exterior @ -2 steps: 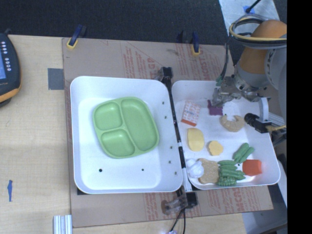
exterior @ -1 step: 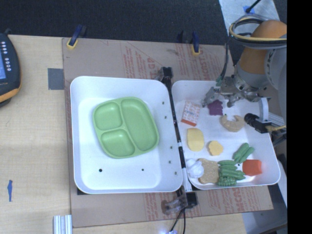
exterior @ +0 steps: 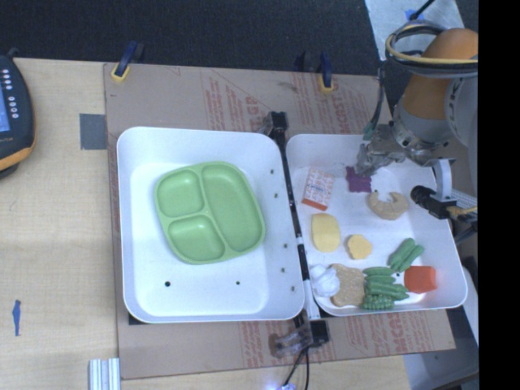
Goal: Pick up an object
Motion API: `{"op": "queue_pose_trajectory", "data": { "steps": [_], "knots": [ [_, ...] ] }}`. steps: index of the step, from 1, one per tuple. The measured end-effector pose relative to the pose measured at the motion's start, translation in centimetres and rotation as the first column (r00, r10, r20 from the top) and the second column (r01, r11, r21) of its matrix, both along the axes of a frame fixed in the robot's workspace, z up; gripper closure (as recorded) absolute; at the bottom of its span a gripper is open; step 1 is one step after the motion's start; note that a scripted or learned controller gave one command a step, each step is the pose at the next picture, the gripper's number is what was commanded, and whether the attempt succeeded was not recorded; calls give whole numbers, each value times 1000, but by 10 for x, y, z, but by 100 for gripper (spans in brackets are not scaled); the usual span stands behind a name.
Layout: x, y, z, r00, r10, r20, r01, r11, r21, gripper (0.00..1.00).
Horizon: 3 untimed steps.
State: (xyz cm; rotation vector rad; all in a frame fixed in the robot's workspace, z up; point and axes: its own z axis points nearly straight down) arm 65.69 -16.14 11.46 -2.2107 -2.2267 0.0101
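We see the gripper (exterior: 370,162) low in the right bin (exterior: 455,250), just above a small purple block (exterior: 358,180); we cannot tell its spread.

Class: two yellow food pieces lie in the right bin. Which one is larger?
The yellow piece nearer the bin divider; the round yellow piece to its right is smaller.

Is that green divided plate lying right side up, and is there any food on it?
Right side up, with no food: the green plate shows three hollow compartments facing upward, all bare, in the left bin.
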Motion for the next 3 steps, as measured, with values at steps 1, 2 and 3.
{"op": "queue_pose_trajectory", "data": {
  "steps": [1,2,3],
  "knots": [
    [0,0,0,1000,1,-1,-1,1000,0,0],
    [-1,-4,-23,1000,-5,2,5,1000,1,0],
    [0,-5,-11,1000,-4,2,4,1000,0,100]
  ]
}}
